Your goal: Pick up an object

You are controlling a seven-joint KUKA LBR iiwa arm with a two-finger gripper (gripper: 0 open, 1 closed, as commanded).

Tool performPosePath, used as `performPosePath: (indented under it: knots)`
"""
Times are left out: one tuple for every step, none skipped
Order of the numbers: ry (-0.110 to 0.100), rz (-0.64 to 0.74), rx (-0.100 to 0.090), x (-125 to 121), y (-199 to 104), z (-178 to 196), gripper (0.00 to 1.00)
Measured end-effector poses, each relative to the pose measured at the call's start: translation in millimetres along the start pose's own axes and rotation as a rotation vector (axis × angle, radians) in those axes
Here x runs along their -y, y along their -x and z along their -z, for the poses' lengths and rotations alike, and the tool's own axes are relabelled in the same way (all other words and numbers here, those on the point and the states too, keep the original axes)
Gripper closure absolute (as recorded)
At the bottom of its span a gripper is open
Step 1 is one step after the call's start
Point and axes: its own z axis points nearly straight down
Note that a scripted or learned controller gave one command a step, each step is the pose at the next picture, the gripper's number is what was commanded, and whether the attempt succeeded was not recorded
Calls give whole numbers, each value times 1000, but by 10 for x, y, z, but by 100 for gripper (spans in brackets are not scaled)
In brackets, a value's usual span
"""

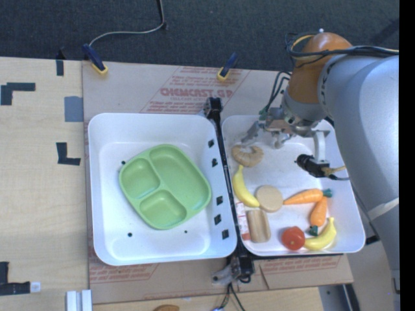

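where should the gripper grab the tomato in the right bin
Grip the tomato across its round middle, coming straight down from above. The banana crowds its right side and the bin wall lies close in front, so set the fingers where gaps remain, probably front-left to back-right.

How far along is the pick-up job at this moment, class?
Done: the gripper has reached the right bin, just above the croissant. In hand: nothing visibly held. Left: gripping and lifting an object; bananas, carrots and tomato lie untouched.
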Motion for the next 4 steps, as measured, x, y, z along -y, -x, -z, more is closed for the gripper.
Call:
performPosePath:
  knots:
    - [7, -4, 0, 177, -191, -71, 0]
    - [-2, -2, -2, 8, -246, -96, 0]
    - [-1, -1, -3, 1, -169, -98, 0]
    - [-1, -2, -2, 3, -245, -100, 0]
